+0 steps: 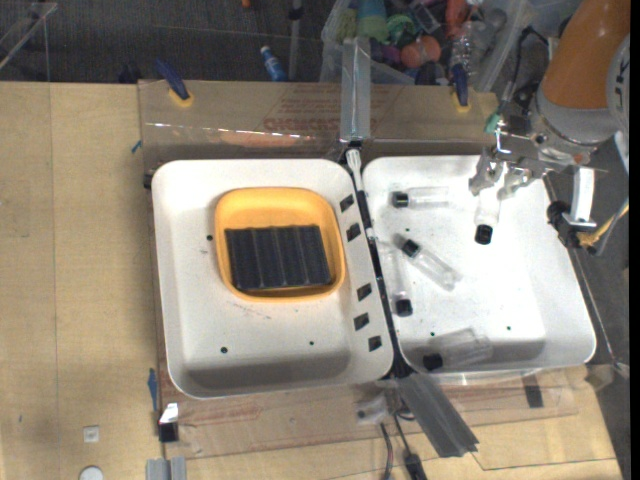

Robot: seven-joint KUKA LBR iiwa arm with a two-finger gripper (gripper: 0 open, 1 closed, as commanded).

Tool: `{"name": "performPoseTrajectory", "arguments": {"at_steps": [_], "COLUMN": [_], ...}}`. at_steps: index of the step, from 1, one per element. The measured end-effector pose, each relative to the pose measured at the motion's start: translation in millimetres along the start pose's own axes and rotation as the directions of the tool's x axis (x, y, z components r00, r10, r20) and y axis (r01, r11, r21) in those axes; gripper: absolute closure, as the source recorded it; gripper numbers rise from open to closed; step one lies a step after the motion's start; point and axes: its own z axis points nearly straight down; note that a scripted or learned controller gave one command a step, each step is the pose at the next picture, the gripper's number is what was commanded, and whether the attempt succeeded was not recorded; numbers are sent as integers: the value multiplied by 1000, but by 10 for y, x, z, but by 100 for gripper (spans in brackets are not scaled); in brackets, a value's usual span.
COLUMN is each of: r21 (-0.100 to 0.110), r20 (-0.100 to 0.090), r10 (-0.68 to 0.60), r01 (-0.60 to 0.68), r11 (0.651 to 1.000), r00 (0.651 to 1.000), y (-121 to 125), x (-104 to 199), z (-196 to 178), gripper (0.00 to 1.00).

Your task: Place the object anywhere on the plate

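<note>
I've got the gripper [497, 180] hanging over the right bin [560, 318], far side from the yellow plate [278, 206]; a clear vial [486, 218] with a black cap sits pinched between its fingers, hanging down; the plate carries a dark ribbed block [277, 257]; two more vials [428, 260] lie between plate and gripper.

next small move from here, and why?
Probably lift and carry left toward the plate. The gripper sits over the right bin with a clear vial hanging between its fingers, black cap down; the plate lies in the left bin.
</note>
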Motion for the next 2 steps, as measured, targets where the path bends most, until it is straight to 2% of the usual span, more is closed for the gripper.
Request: {"name": "performPoseTrajectory", "arguments": {"at_steps": [1,2], "r21": [3,3], "r20": [3,3], "r10": [-72,-122], "r01": [72,122], "r11": [997,993], "r00": [997,993], "y": [167,147], "x": [110,232], "z": [63,-237], "gripper": [100,100]}}
